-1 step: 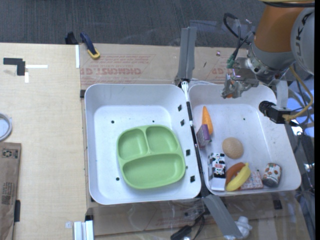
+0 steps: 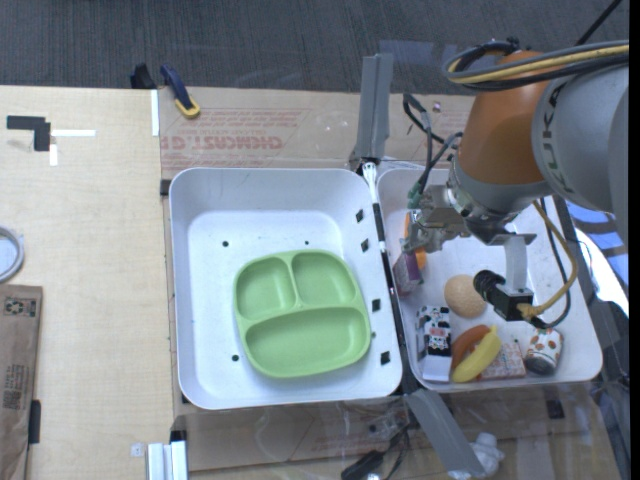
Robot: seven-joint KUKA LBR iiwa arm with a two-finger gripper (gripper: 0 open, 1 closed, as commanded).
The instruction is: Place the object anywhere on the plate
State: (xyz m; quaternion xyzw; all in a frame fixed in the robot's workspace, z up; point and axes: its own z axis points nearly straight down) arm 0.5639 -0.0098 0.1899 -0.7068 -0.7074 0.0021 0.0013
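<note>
A light green plate (image 2: 300, 313) with three compartments lies in the left white bin (image 2: 200, 268). My gripper (image 2: 413, 256) is low in the right bin (image 2: 580, 353), against its left wall, under the orange wrist band (image 2: 505, 118). A small orange and purplish thing (image 2: 409, 268) shows at the gripper's tip; whether it is held is unclear. Loose objects lie to the gripper's right and below it: a tan round item (image 2: 463, 295), a black-and-white cow-patterned block (image 2: 434, 330), a yellow banana-like piece (image 2: 478, 355) and a small spotted cup (image 2: 543, 351).
The bins' shared wall (image 2: 385, 268) runs between the plate and the gripper. A black part (image 2: 497, 293) on a cable hangs over the right bin. A blue-and-yellow clamp (image 2: 178, 92) and a tape roll (image 2: 5, 255) lie on the bench at the left.
</note>
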